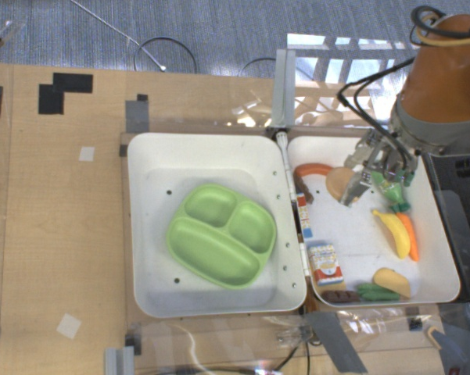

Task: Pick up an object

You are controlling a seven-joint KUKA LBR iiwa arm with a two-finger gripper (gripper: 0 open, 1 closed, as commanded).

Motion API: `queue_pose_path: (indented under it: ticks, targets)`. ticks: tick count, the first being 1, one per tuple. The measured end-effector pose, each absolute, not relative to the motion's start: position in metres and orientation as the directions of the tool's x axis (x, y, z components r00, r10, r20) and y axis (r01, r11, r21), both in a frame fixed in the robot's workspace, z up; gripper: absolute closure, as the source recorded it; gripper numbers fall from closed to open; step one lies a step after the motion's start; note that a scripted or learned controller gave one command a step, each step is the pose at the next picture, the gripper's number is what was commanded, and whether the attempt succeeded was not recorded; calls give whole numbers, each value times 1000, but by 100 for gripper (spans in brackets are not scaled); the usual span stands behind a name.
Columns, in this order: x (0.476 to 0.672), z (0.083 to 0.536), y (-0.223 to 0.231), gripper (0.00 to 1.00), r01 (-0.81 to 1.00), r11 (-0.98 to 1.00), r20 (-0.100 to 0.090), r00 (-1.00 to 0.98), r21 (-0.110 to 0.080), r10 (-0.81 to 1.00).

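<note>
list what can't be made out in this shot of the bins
- Pincer, camera view: blurred against the arm's body, so open or shut is unclear, as is whether it holds anything.
- Tan item: its right side is covered by the pincer.
- Green item: partly under the arm, identity unclear.
- Carton: label too small to read.
- Dark item: at the right bin's front wall, too small to identify.
</note>
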State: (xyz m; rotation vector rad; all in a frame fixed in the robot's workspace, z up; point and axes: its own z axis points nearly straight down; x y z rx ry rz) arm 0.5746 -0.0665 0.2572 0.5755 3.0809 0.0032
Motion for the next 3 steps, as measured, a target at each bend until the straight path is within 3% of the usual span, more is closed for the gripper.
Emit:
queue_pose_path:
  ticks: [1, 2, 3]
  targets:
    - [577, 99, -99, 100, 76, 997, -13, -997, 0, 76]
    - [615, 154, -185, 100, -107, 994, -14, -994, -6, -108]
    - [552, 90, -193, 100, 177, 984, -13, -984, 1, 177]
